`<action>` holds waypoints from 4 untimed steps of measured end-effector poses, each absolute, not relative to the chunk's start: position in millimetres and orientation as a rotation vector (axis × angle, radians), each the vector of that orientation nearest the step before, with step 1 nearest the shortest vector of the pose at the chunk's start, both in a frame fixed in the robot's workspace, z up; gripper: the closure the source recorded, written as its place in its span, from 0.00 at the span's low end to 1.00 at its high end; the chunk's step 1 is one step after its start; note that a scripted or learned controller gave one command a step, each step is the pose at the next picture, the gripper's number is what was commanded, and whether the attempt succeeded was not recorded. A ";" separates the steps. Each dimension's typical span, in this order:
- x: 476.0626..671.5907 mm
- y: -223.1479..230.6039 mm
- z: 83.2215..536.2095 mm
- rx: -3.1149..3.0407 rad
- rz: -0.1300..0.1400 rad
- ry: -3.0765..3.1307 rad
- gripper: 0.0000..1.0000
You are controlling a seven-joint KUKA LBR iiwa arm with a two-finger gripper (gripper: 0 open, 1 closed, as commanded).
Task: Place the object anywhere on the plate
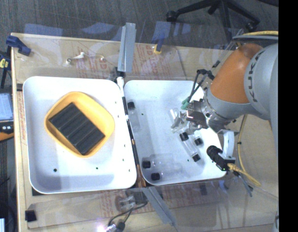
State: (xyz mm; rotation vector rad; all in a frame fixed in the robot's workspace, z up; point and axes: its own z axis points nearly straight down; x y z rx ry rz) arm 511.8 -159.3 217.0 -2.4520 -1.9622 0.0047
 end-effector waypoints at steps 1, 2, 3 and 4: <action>553.5 -123.2 210.2 -2.202 0.002 -2.238 1.00; 579.2 -34.2 190.6 -2.088 0.004 -2.344 1.00; 594.8 59.5 191.6 -1.879 0.002 -2.517 1.00; 598.6 69.6 191.9 -1.748 0.000 -2.612 1.00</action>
